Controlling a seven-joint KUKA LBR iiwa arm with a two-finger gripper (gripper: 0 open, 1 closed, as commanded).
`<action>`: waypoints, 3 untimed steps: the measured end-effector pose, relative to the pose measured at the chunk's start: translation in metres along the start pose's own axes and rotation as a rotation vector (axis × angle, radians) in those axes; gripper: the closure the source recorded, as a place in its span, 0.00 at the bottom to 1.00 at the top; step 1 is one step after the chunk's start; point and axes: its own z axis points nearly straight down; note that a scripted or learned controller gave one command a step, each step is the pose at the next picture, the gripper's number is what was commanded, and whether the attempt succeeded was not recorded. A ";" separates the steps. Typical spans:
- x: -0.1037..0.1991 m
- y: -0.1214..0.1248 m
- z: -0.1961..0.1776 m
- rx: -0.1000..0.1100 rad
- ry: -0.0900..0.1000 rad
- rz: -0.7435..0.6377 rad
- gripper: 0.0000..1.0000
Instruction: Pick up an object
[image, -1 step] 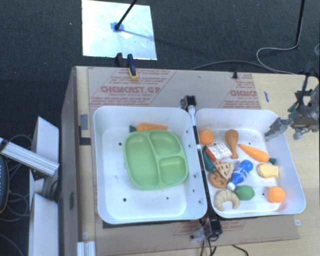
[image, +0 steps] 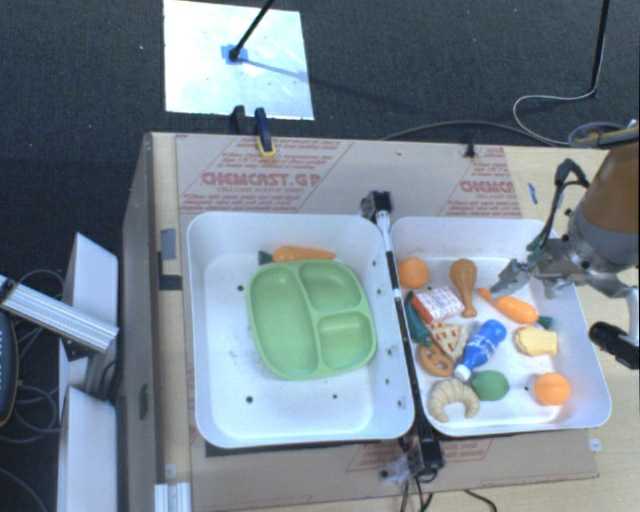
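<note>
Camera view — gripper (image: 520, 272) fingers spread, holding nothing — carrot (image: 515, 307) lies just below them.

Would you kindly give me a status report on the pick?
Pincer low over right bin, nothing visibly held. Toy carrot just beside it. Chicken leg close by.

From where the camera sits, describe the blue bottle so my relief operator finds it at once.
Look in the right bin, crowded with toy food. Near its middle, the blue bottle lies tilted, white cap toward the green lime. It is the bin's one blue item.
</note>
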 end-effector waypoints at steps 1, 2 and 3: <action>0.020 0.075 0.104 -0.001 0.001 0.001 0.00; 0.019 0.077 0.092 -0.005 -0.001 -0.001 1.00; 0.118 0.078 0.001 -0.007 0.002 -0.002 1.00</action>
